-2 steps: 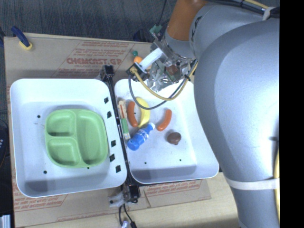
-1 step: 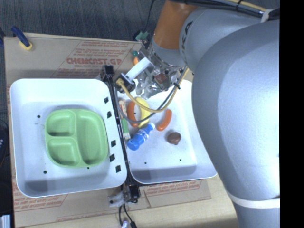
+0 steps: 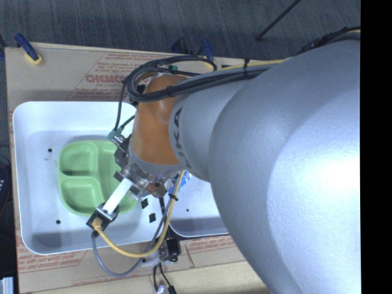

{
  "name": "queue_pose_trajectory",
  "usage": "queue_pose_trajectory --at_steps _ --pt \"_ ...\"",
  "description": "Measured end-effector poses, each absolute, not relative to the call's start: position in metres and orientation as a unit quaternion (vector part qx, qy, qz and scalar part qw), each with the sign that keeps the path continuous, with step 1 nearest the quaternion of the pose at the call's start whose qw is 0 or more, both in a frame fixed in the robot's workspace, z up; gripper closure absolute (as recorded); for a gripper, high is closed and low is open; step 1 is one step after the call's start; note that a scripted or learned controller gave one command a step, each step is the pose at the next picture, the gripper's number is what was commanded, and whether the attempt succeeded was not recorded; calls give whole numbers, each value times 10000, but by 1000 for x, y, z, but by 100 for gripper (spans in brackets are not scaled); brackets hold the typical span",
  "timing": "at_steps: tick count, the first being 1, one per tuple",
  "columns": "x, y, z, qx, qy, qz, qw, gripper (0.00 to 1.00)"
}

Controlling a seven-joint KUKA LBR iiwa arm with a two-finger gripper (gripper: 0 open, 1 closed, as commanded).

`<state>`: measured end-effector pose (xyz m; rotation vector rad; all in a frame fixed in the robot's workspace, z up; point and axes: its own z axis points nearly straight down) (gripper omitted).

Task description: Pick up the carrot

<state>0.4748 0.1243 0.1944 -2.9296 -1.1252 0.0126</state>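
The carrot first, and where it lies I cannot tell, because the grey arm (image 3: 275, 164) sweeps in from the right and covers a great deal of both bins. How the jaws stand I cannot tell either: they are tucked under the wrist, hidden by the orange band (image 3: 153, 127) above them. The wrist hangs over the right-hand edge of a green divided plate (image 3: 82, 176), which lies flat on the floor of the left bin (image 3: 30, 133), its compartments facing up. Just beside it, a corner of the right bin (image 3: 196, 225) peeks out beneath the arm. Black cables (image 3: 177, 63) loop over the top of the orange band. Both bins sit on a printed cardboard sheet over the desk (image 3: 92, 72), with a blue clamp (image 3: 27, 48) at its far left corner.
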Motion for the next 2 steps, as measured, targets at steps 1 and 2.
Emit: queue_pose_trajectory --at_steps 1,2 --pt "476 189 251 -9939 -1107 20 3 100" --pt "536 144 326 -9930 -1179 13 3 100"
